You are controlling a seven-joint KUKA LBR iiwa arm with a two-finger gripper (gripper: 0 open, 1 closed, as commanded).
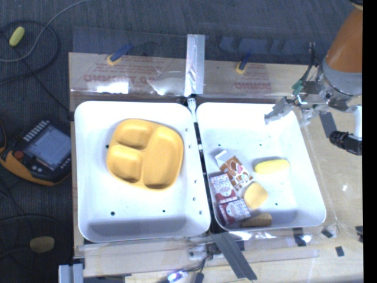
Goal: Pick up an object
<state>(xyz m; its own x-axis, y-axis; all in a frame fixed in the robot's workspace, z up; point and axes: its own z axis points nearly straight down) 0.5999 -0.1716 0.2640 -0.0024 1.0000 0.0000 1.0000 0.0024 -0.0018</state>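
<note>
Left bin: the shallow white plastic bin on the left (88, 217) holds one thing, a yellow moulded plastic tray with three rounded compartments (145, 152), lying near the bin's middle.

Right bin: the matching shallow white bin on the right (294, 158) holds the small candidates, all toward its near left part.

Packets: a cluster of red-and-white printed sachets (228, 187) lies against the bin's left wall, overlapping one another.

Brown piece: a small brown stick-like item (257, 220) sits at the near edge, just beside the sachets.

Yellow pieces: a pale yellow rounded lump (255, 194) touches the sachets; a pale yellow oblong block (271, 166) lies apart from the rest, with bare floor around it.

Hand: the grey two-finger hand (281, 110) hangs over the right bin's far right corner, well apart from every object; it grasps nothing, and its fingers look parted, though the glare makes this uncertain.

Step in hand: judged as the approach, with no grasp begun.

Next move calls for: choosing a target, probably the isolated oblong block, then travelling toward the near left, lining the fingers across its short side and descending.
</note>
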